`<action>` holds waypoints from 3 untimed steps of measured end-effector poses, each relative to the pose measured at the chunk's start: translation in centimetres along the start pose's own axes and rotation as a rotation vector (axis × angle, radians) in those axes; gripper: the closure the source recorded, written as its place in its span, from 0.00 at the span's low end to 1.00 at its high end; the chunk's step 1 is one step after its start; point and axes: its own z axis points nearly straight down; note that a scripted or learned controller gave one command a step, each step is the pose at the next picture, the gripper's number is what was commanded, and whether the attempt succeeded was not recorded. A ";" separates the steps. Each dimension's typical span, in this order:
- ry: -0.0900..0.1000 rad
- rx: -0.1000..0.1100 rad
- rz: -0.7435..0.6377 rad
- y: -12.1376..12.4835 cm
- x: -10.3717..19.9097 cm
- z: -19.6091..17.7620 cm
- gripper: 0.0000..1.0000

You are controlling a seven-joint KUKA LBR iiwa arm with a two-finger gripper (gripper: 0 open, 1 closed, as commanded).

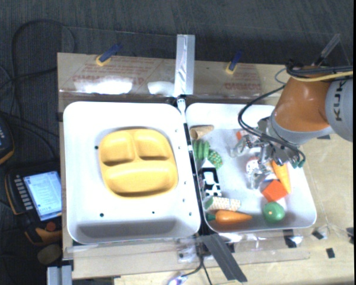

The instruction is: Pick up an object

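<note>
My gripper (258, 170) hangs over the right bin (305, 209), below the arm's orange band, its metal fingers pointing down near the bin's middle. Right beside it lie a small orange carrot (282, 176) and an orange-red block (274, 190). A green ball (273, 212) sits at the bin's front right. A larger carrot (230, 217) lies along the front wall. Green vegetables (206, 153) and a black-and-white toy (210, 183) rest along the left wall. I see nothing held between the fingers.
The left bin (77, 159) holds a yellow divided tray (139, 161). A metal divider post (184, 64) stands behind the bins. Cables loop from the arm over the right bin's back. A tablet and a handheld device lie on the floor at left.
</note>
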 end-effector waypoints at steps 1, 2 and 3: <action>-0.005 -0.006 0.079 0.0 4.9 -0.1 0.00; -0.007 -0.009 0.046 0.6 7.8 -0.1 0.00; 0.000 0.000 0.197 1.6 7.1 -0.1 0.00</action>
